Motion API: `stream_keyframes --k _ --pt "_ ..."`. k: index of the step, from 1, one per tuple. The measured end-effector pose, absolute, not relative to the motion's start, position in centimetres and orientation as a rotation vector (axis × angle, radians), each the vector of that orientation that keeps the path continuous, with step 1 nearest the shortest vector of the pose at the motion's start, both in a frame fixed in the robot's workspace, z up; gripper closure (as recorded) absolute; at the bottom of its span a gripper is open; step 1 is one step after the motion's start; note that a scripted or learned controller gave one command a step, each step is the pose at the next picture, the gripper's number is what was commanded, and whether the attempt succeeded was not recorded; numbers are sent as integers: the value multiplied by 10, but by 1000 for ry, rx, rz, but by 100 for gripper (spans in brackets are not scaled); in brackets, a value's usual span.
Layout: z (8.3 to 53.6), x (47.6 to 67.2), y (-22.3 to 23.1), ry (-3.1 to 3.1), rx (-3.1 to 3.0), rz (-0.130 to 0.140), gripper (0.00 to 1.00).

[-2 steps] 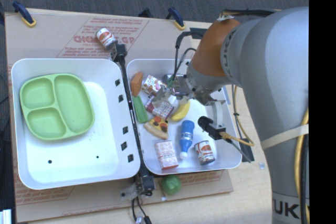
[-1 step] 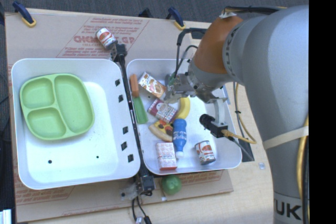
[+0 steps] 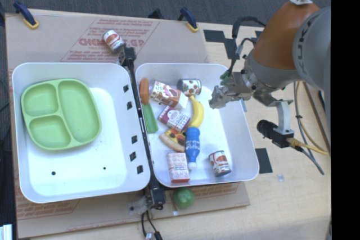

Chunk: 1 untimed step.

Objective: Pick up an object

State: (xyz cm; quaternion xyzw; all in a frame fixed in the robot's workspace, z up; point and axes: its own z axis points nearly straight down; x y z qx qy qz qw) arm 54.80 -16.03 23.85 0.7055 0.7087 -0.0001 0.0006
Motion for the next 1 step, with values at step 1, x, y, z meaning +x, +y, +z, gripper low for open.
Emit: stream_keyframes --k 1 --pt "233 508 -175 2228 2216 -3 100"
